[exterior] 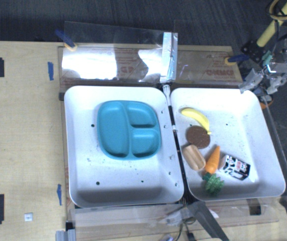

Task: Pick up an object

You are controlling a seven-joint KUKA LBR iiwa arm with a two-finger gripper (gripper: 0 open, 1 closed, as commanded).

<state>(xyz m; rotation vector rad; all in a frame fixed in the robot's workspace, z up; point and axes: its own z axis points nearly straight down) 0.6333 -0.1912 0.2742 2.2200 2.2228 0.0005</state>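
Blue tray [128, 129]; 2 white bins [78, 149]; yellow banana [195, 118]; brown disc [198, 136]; orange, green-topped carrot [212, 160]; black-and-white carton [235, 167].

The arm's wrist end [273, 72] is grey metal, with yellow hoses [282, 10] looping above it.

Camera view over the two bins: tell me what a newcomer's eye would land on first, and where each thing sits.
The big turquoise plastic divided plate stands out first, lying alone in the middle of the left white bin. Next comes the cluster of toy food along the left side of the right white bin: a yellow banana, a brown round patty, an orange carrot with a green top. The arm's gripper sits past that bin's far right corner.
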